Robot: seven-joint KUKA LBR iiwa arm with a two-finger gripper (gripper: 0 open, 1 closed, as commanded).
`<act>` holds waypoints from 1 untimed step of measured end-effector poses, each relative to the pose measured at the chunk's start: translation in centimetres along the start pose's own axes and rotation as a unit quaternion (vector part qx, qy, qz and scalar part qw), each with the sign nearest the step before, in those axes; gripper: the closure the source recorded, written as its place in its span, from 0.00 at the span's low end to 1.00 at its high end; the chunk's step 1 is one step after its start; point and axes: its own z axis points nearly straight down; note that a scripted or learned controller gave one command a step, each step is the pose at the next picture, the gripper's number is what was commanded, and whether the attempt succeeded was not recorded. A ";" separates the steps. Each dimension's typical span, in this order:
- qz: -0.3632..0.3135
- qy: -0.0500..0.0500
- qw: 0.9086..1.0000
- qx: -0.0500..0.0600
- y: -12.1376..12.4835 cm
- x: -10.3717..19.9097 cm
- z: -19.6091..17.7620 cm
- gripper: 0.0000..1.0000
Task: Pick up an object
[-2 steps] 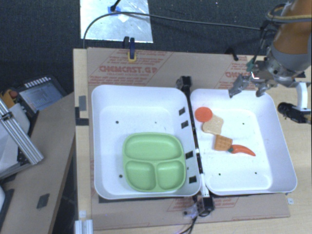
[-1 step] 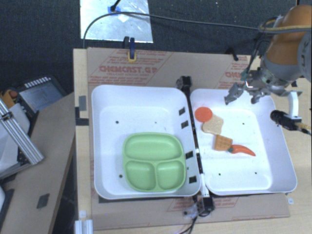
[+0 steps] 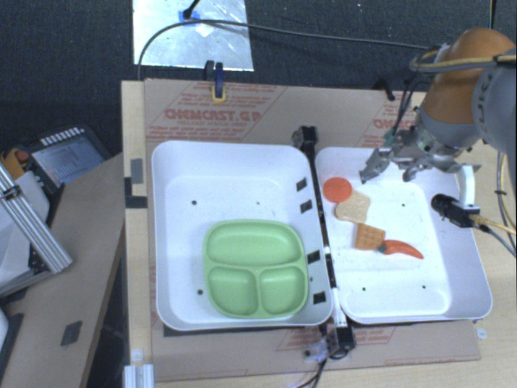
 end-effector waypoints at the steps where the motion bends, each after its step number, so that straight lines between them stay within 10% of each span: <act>1: 0.000 0.000 1.000 0.001 0.4 0.9 4.7 0.00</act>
